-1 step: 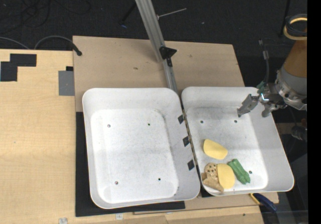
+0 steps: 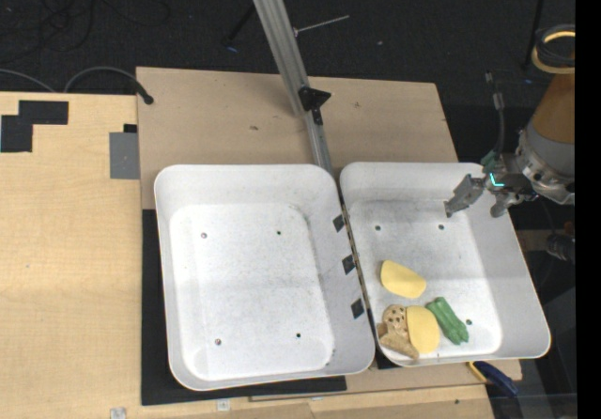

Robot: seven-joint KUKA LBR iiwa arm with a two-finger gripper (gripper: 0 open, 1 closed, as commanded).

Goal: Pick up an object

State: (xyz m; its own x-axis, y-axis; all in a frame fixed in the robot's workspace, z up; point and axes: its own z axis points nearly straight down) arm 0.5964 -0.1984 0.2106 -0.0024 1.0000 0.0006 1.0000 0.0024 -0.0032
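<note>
Closest to the camera, down in the front corner of the right bin [image 2: 526, 314], there was a little pile of stuff: a tan cookie-looking piece [image 2: 396, 328] with dark specks, a yellow piece [image 2: 423, 330] touching it on the right, and a green piece [image 2: 447, 320] lying at a slant just beside that. A second yellow lump [image 2: 402, 279] sat a bit further back, near the divider between the bins, just apart from the pile. So all the pickable things were bunched in that one front-left corner of the right bin. The gripper [image 2: 479, 197] was hanging over the far right part of the same bin, well apart from the pile, with its two fingers spread open and nothing between them. The arm [image 2: 554, 116] came in from the right edge with its orange band showing above the wrist. The left bin [image 2: 188, 192] sat right beside the right one, edges touching. Behind both, a metal rail [image 2: 282, 41] ran up slanted over the bench [image 2: 66, 220].
</note>
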